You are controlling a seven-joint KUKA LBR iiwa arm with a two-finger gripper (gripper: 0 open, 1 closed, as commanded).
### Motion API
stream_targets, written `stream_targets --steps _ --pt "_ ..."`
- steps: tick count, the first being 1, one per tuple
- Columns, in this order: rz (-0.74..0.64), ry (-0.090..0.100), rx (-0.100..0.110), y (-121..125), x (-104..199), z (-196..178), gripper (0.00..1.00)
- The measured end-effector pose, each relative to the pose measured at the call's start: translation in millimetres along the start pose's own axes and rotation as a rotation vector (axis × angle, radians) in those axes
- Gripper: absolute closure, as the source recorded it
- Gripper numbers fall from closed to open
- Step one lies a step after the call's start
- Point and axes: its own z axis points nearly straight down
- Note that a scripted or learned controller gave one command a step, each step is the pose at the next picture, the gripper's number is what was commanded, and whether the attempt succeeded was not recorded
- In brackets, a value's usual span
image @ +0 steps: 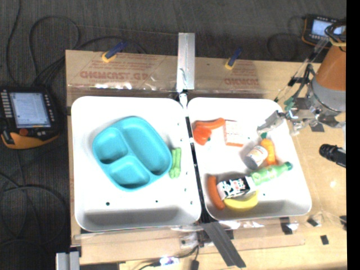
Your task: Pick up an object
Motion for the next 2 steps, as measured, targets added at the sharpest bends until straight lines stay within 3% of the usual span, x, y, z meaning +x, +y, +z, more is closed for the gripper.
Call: stream_targets --steps 1,2 --pt "-0.122 0.002 -0.006 32.0 -22.9 122.2 0.00" --pt "-0.009 -0.006 -0.006 90.5 47.4 142.5 0.00"
